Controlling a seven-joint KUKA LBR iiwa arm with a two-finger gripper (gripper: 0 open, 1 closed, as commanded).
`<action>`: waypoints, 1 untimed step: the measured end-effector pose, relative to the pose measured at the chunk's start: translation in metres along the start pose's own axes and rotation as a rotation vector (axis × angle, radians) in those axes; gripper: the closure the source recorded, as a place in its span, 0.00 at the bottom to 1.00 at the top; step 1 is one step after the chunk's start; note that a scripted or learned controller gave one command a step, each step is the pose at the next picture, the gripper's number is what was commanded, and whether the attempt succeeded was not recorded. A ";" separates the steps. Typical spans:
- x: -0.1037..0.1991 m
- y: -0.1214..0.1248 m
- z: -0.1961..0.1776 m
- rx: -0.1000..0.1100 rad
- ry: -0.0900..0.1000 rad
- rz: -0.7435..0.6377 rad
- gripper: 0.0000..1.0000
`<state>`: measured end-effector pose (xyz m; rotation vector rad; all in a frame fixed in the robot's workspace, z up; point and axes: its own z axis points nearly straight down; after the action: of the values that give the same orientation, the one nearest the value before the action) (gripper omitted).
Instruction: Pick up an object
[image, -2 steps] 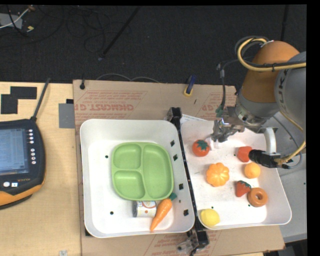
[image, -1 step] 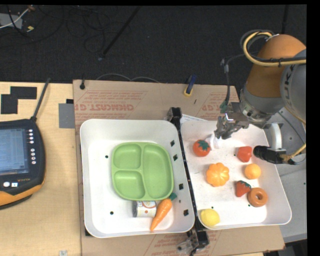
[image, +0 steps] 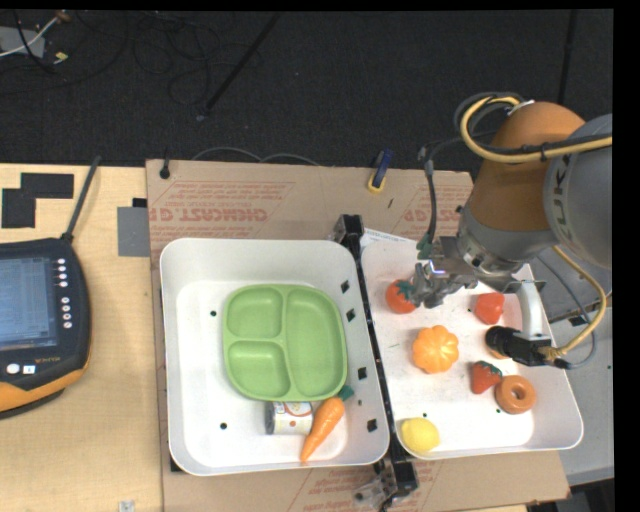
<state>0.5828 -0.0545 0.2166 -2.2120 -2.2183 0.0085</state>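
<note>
My gripper (image: 432, 288) hangs low over the back left of the right bin (image: 560, 425). It is right beside a red tomato (image: 399, 298), at the tomato's right side. I cannot make out whether anything is between its tips. An orange pumpkin (image: 435, 349) lies just in front of it. A red pepper-like piece (image: 489, 307) sits to its right. Further forward are a strawberry (image: 484, 377), a brown donut (image: 515, 395) and a yellow lemon (image: 419, 434).
The left bin (image: 190, 300) holds a green divided plate (image: 285, 340), an orange carrot (image: 323, 427) and a small can (image: 286, 418) at its front. A black divider (image: 362, 320) runs between the bins. A tablet (image: 35, 310) lies at far left.
</note>
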 end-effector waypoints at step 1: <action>0.037 -0.039 0.004 0.000 0.000 0.000 1.00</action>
<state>0.5439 -0.0180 0.2126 -2.2118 -2.2182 0.0092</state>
